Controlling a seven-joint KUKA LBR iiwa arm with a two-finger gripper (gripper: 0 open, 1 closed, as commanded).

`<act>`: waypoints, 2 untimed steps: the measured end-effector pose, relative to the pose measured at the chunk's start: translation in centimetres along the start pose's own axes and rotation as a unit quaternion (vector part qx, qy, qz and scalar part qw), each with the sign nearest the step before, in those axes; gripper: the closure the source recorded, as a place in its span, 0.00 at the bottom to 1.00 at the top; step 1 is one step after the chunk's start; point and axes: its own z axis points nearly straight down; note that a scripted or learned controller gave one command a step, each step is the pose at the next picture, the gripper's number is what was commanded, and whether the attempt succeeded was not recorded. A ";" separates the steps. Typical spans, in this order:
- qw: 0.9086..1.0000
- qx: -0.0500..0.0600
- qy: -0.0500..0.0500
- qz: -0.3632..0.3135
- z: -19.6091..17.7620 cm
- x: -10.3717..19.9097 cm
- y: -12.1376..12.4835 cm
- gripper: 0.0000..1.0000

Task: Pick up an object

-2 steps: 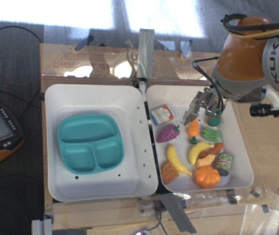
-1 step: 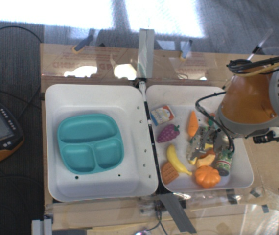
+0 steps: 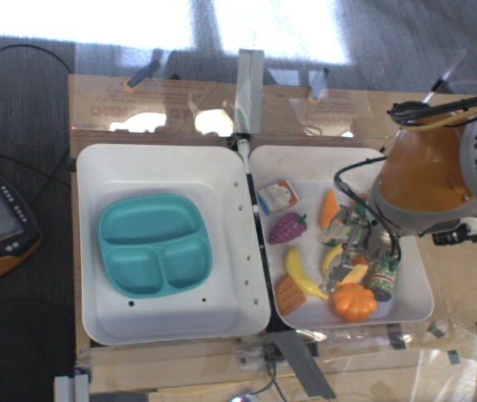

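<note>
The right bin (image 3: 406, 308) holds several toy foods. There is a small red and white carton (image 3: 278, 195), a purple bunch of grapes (image 3: 287, 227), an orange carrot (image 3: 329, 208), a yellow banana (image 3: 301, 273), a brown waffle piece (image 3: 289, 294), an orange pumpkin (image 3: 355, 302) and a dark green can (image 3: 382, 281). My gripper (image 3: 351, 254) hangs low over the right half of this bin, just above the pumpkin and beside the can. A small yellow piece (image 3: 332, 258) lies right at its left side. The wrist hides what is directly beneath it.
The left bin (image 3: 105, 316) holds a teal divided plate (image 3: 155, 244). A raised divider (image 3: 255, 224) separates the two bins. The arm's orange band (image 3: 427, 174) looms over the right bin's far right corner. A teach pendant (image 3: 0, 224) lies off the bench at left.
</note>
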 end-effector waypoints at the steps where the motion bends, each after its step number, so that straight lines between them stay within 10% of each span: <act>1: 1.000 0.000 -0.005 0.015 6.7 1.5 0.5 0.00; 2: 1.000 -0.001 -0.009 0.015 5.7 1.2 0.6 1.00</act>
